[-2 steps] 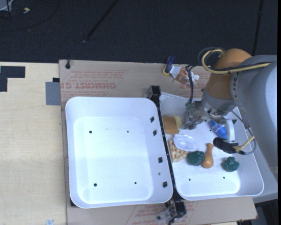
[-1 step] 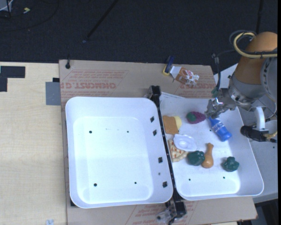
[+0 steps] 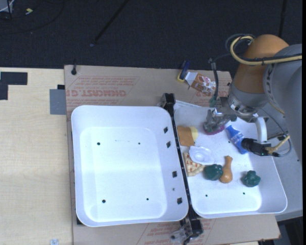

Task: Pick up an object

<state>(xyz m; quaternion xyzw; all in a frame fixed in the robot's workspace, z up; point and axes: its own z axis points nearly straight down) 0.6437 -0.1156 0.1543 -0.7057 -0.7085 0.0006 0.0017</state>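
A: Arm position?

B: Arm (image 3: 268, 80) reaches in from the right, orange band up top. The tool (image 3: 213, 122) sits low in the right bin (image 3: 268, 200), at its far side, over a small magenta item (image 3: 212, 130) that is mostly hidden beneath it.

A: Fingers?

B: Cannot tell whether apart or together; they merge into one dark grey mass. No object visibly between them.

A: Right bin contents?

B: Blue bottle-like piece (image 3: 235, 138) just right of the tool. Tan cup-shaped object (image 3: 186, 135) against the left wall. White shell-like piece (image 3: 200, 154) below it, touching a waffle-patterned toy (image 3: 192, 165). Dark green lump (image 3: 212, 172) beside an orange-brown drumstick shape (image 3: 227, 169). Second green item (image 3: 251, 178) apart, further right.

A: Left bin?

B: Left bin (image 3: 81, 152) white, side by side with the right one. Both rest on cardboard (image 3: 117, 88) on the desk (image 3: 25, 162).
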